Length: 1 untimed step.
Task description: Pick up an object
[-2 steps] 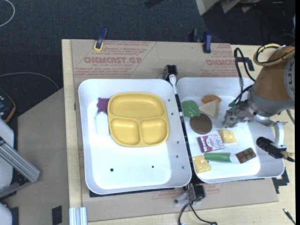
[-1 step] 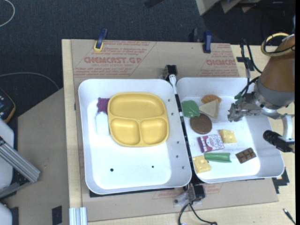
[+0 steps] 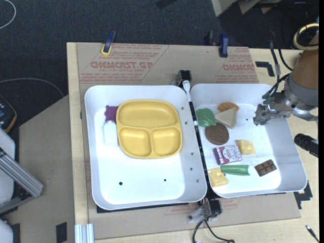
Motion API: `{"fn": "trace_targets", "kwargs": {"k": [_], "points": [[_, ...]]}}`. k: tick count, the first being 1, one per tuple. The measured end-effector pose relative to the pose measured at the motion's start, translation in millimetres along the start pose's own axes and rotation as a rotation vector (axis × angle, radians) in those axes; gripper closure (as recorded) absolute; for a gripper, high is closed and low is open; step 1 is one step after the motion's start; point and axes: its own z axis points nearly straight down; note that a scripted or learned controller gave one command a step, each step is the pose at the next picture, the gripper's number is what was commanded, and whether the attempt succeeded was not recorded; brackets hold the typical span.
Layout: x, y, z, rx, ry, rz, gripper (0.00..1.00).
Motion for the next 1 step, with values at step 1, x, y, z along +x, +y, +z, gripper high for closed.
{"fn": "trace_targets", "kwargs": {"k": [1], "points": [[-0.4,1.7,-46.3,-0.001,0.000,-0.001,1.00]]}}
